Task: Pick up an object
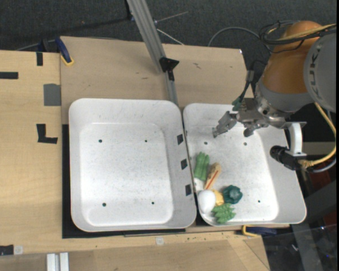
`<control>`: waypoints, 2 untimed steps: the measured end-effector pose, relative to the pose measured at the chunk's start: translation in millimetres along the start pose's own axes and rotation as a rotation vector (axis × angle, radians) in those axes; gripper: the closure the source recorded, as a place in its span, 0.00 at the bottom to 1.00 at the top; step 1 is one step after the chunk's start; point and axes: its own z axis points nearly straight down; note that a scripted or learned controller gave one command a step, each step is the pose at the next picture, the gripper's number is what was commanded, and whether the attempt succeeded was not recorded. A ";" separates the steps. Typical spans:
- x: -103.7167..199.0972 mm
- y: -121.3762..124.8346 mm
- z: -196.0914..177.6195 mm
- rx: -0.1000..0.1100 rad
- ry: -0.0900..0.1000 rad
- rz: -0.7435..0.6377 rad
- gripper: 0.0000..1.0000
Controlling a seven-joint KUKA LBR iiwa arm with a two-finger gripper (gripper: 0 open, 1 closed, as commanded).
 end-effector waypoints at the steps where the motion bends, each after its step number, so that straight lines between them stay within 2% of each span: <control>1: -0.2 0.0 -0.1 0.000 0.000 0.000 0.00; 2: 0.1 0.7 64.4 0.006 -0.001 0.001 0.00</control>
